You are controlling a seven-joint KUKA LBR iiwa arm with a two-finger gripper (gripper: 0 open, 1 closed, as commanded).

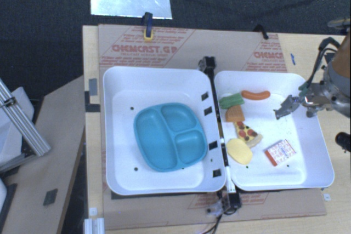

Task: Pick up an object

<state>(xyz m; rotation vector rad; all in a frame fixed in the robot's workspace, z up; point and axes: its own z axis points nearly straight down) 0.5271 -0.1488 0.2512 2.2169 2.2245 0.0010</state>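
Observation:
The right bin holds several toy foods. An orange sausage lies at the back, with a green piece and a brown piece beside the divider. A pizza slice and a yellow lump lie nearer the front. A red and white packet rests at the front right. My gripper hangs above the bin's right half, open, with nothing between its fingers. It is to the right of the sausage and behind the packet.
The left bin holds a blue divided plate. A black divider with clips runs between the bins. A yellow clamp sits at the back edge of the cardboard sheet. A metal frame stands at far left.

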